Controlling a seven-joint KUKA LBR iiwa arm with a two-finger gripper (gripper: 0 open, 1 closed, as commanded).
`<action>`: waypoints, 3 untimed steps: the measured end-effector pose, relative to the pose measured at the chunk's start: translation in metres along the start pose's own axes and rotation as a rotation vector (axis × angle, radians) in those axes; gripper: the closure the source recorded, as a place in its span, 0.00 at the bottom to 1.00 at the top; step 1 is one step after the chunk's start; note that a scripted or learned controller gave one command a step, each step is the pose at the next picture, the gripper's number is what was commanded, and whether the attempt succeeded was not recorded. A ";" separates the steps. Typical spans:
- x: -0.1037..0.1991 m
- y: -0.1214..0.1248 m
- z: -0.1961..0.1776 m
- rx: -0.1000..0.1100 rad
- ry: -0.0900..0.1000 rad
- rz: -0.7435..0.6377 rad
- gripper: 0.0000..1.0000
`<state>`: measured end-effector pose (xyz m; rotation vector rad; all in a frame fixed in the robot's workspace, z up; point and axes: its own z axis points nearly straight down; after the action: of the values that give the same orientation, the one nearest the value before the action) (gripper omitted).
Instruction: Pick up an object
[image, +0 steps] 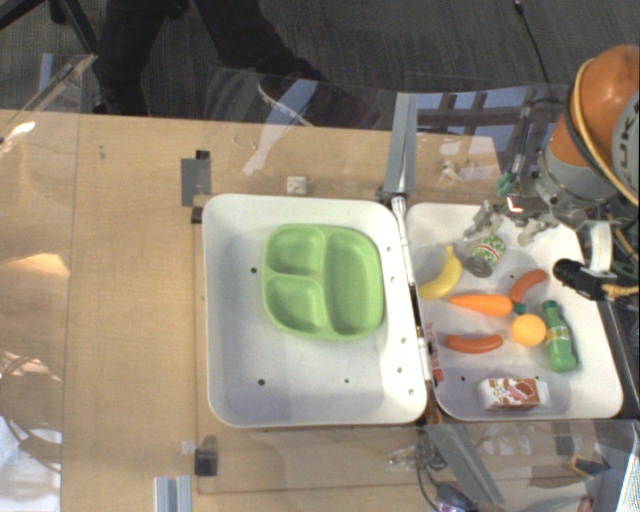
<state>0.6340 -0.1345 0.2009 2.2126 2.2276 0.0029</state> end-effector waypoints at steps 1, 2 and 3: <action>-0.013 -0.006 0.090 -0.028 -0.006 -0.069 0.00; -0.034 0.035 0.109 -0.011 -0.004 -0.102 0.00; -0.033 0.039 0.094 -0.021 -0.007 -0.109 1.00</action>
<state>0.6736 -0.1669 0.1067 2.0746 2.3300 0.0184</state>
